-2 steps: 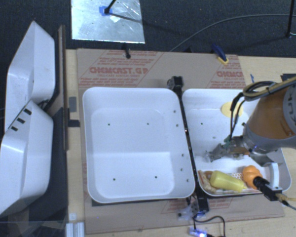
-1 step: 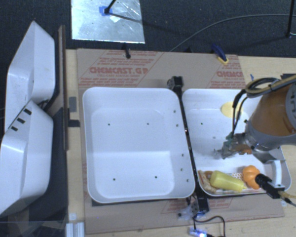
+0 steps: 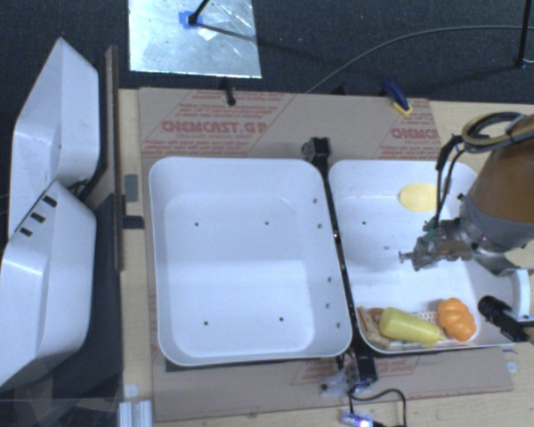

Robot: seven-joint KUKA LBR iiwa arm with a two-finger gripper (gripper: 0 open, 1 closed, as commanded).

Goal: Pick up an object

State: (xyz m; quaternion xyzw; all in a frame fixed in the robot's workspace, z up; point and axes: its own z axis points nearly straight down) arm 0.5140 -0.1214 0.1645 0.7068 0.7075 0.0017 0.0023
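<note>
The end effector hangs over the right bin, seemingly empty, apart from the yellow bottle.

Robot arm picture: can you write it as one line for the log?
gripper: over right bin, holding nothing seen | yellow bottle, orange ball: near edge | yellow disc: far side

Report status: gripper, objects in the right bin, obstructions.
Gripper low over right bin, mid-bin. Pale yellow piece at far side; yellow-green object and orange object along near wall. Path unobstructed.
</note>
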